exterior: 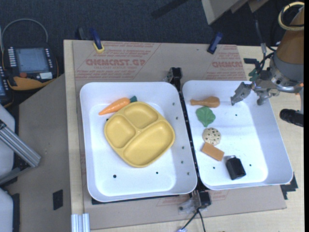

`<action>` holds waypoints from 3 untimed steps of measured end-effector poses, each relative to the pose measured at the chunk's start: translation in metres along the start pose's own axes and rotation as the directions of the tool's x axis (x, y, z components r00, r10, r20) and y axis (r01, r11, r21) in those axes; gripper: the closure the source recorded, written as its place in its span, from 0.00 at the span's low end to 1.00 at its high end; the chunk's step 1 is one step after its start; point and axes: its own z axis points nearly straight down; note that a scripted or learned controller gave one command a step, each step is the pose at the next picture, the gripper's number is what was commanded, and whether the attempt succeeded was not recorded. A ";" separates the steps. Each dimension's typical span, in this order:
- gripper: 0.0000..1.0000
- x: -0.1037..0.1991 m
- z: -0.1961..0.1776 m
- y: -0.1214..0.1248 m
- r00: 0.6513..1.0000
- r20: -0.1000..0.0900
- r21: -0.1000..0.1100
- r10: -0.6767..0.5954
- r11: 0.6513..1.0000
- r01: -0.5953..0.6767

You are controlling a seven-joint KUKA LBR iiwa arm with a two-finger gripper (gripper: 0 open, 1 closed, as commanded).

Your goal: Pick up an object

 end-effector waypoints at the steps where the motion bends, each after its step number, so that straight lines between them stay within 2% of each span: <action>1: 0.00 0.001 -0.009 0.003 1.000 0.003 -0.015 -0.003 1.000 0.003; 3: 0.00 -0.006 0.084 -0.006 1.000 0.001 -0.010 -0.003 1.000 0.003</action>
